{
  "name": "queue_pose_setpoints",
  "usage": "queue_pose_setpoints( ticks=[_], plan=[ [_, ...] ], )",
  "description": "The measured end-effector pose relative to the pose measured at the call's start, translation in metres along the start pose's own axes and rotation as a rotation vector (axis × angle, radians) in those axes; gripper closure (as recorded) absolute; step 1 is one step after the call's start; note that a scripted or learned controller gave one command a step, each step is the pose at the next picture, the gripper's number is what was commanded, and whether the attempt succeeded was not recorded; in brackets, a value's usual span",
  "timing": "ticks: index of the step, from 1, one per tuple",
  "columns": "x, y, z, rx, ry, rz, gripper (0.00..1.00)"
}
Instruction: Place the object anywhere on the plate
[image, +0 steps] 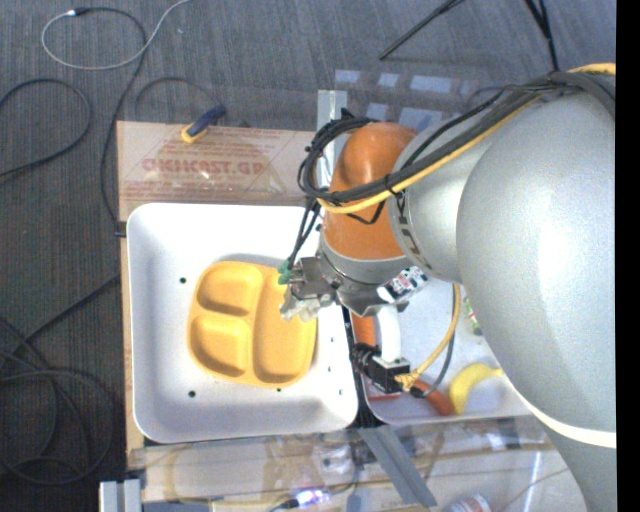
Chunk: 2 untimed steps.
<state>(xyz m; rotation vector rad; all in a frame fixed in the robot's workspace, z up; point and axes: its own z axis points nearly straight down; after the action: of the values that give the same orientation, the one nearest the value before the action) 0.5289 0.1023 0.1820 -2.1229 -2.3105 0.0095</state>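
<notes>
We cannot make out any object at the tool (298, 300); whether its fingers are spread, pressed together or pinching something, we cannot tell, since the wrist hides them. The likely candidates we do see are a yellow banana-shaped toy (470, 384) and an orange carrot-shaped piece (432, 398), both lying in the right white shallow bin (440, 412), at about four o'clock from the tool. The yellow three-compartment plastic plate (240, 325) sits in the left white shallow bin (160, 300), and the tool hangs over the plate's three o'clock rim, above its large right compartment.

Our worry from here: if something small is in the tool, a release this close to the rim could let it roll off the plate into the bin. If nothing is there, the release does nothing for the task.

The grey arm with its orange band (370, 200) reaches in from three o'clock, bulky links over the right bin, wrist pointed down, cables looping around it above the worktop.
</notes>
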Motion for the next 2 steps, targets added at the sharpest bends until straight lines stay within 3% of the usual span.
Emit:
queue_pose_setpoints(
  ticks=[1,2],
  plan=[
    [0.000,0.000,0.000,0.000,0.000,0.000,0.00],
    [-0.062,-0.041,-0.017,0.000,-0.001,-0.014,0.00]
  ],
)
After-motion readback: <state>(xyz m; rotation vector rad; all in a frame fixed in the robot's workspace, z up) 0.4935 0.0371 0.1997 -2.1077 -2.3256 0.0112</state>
